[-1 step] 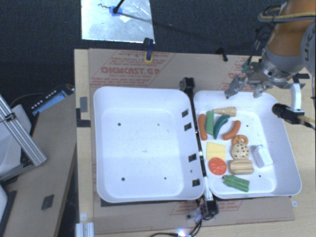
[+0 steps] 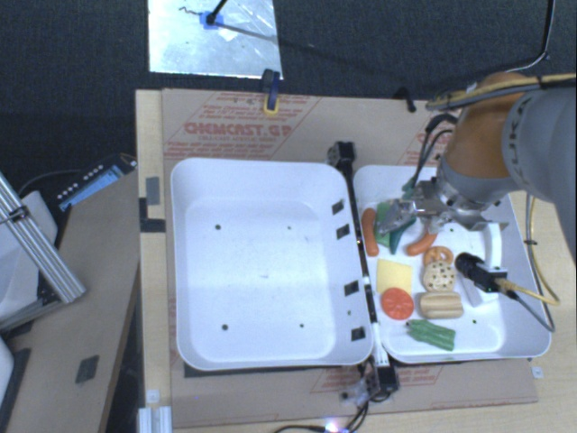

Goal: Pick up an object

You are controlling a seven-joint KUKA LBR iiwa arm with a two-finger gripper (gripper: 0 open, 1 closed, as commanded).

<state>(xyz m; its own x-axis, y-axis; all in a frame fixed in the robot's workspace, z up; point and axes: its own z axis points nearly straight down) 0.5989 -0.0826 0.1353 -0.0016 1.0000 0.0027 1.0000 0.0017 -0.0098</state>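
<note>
Objects are lying in the right bin, at the right middle of the frame, bunched toward its left wall. Closest to the lower edge, a green pod is lying aslant. Just above it a red tomato is sitting beside a tan roll, the two nearly touching. Above the tomato a yellow cheese is lying flat, and to its right a brown pretzel is resting against the roll's upper side. Farther up, an orange sausage is lying tilted, and a carrot is lying lengthwise along the bin's left wall. Between those two a green piece is lying right at the tip of my claw.

My claw is hanging low over that upper part of the heap, pointing left. I cannot tell whether it is wide or narrow, nor whether it is gripping anything. My arm is reaching in from the right edge, its orange band showing above the wrist.

The left bin is sitting against the right one, in the centre of the frame. Both are resting on cardboard. At the cardboard's far edge a blue and yellow clamp is standing, and beyond it, at upper left, a foil sheet is lying flat.
</note>
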